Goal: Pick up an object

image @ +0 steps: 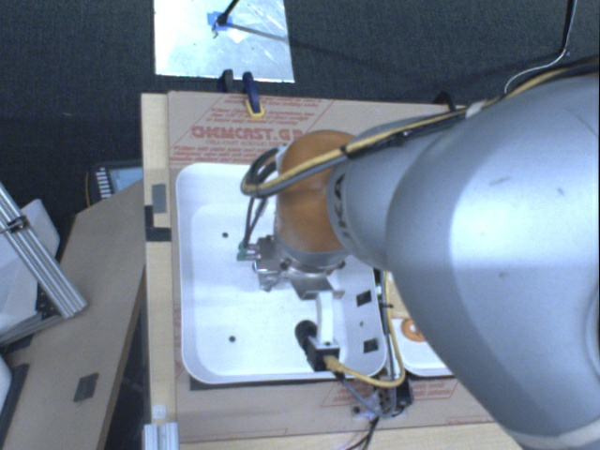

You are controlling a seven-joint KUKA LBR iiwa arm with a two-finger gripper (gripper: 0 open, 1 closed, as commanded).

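My arm reaches in from the right and covers most of the right side of the view. Its orange band (305, 190) and wrist hang over the left white bin (206, 279). The gripper (279, 272) points down near that bin's right half, and the wrist body hides its tips from above. No object shows between them. A small round orange-and-white thing (411, 331) lies in the right bin (427, 362), just beside the arm's edge.
The bins rest on a brown cardboard sheet (234, 129) with red print. A blue-and-yellow clamp (249, 94) holds its far edge. A shiny metal plate (220, 26) lies beyond. An aluminium rail (37, 261) stands at the left.
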